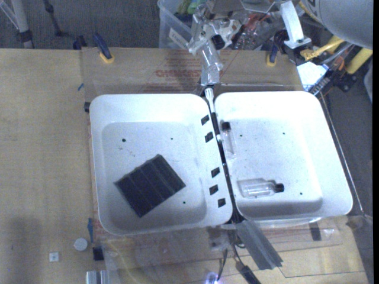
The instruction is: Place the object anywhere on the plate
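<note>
A dark ribbed square plate (150, 185) lies flat in the left bin (100, 158), towards its front. In the right bin (320, 135) a clear vial with a black cap (259, 188) lies on its side near the front. A second small clear tube (227, 138) lies against that bin's left wall. My gripper (209, 70) hangs above the back edge of the bench, over the seam between the two bins. It is well behind both vials and the plate, and nothing shows in its grasp.
Black tabs (214, 171) line the divider between the bins. Behind the bins stand a clear plastic box of clutter (180, 10), a blue clamp (105, 52) and yellow tools (331, 46). The grey arm (343, 5) fills the top right corner.
</note>
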Controlling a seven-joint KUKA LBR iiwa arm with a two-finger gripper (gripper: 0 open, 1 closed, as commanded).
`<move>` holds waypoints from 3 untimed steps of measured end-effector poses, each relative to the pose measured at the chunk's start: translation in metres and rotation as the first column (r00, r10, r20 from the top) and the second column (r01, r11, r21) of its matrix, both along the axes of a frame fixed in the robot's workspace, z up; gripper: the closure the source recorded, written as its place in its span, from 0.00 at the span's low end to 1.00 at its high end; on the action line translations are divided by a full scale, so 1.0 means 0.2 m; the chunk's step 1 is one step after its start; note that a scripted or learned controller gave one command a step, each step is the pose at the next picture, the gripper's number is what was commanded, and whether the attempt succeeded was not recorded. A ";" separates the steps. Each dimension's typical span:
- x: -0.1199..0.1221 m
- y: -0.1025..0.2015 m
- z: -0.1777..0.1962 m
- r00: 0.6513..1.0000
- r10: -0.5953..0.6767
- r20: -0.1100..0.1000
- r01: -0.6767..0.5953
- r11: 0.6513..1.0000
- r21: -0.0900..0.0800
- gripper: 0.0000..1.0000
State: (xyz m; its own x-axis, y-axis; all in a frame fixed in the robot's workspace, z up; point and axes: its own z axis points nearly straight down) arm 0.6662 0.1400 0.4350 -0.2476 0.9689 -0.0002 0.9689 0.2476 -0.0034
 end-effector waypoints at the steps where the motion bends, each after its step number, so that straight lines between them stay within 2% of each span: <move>1: 0.00 -0.20 0.00 0.798 -0.602 -0.001 0.602 0.798 -0.002 1.00; 2: 0.00 0.43 0.00 0.897 -0.442 0.005 0.442 0.897 0.003 1.00; 3: 0.00 0.11 -0.06 0.630 -0.776 0.000 0.776 0.630 -0.003 1.00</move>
State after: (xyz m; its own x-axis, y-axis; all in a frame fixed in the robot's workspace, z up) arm 0.6661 0.1613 0.4221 0.5960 0.8030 -0.0034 0.8030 -0.5960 -0.0038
